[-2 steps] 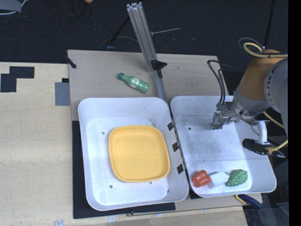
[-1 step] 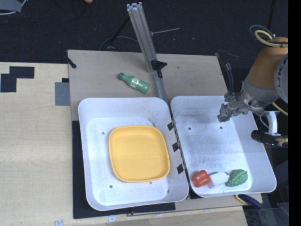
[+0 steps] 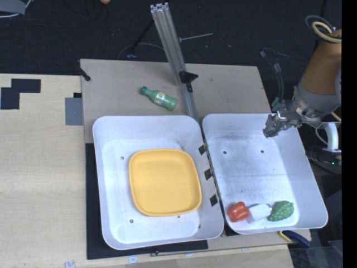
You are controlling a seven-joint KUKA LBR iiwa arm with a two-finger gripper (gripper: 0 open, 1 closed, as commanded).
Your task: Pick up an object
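Nothing was lifted yet. The tool [image 3: 271, 126] hovered at the right bin's [image 3: 254, 166] one o'clock rim, its grip impossible to tell. The red piece [image 3: 238, 211], white piece [image 3: 259, 211] and green piece [image 3: 281, 210] lay at five o'clock, well apart from it.

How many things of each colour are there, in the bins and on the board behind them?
Yellow: 1, the plate in the left bin
Red: 1, the toy in the right bin
White: 1, the piece beside it
Green: 2, the bumpy toy and the bottle on the board
Total: 5
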